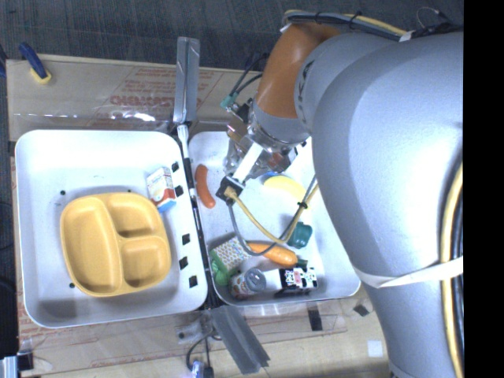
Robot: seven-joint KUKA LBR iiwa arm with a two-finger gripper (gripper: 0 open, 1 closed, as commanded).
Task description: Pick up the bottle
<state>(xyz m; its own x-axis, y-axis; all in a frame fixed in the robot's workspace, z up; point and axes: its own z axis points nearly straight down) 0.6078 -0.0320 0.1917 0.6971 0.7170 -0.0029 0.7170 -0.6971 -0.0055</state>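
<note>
The bottle [246, 283] lies on its side against the right bin's [213, 227] 6 o'clock wall, between a green-checked packet [227, 253] and a black-and-white toy [297, 278], probably where it rolled to rest. Its long axis seems to run 8 to 2 o'clock, with the grey cap toward 2. The hand [242, 162] hovers at the bin's 12 o'clock end, well apart from it. Whether it is clenched or released, I cannot tell.

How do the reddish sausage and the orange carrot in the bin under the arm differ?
The sausage is reddish; the carrot is brighter orange. The sausage lies along the divider between the bins; the carrot lies crosswise. The sausage lies apart, farther back; the carrot is crowded among small things at the near end. Both are long, slim and lie flat in the same white bin.
</note>
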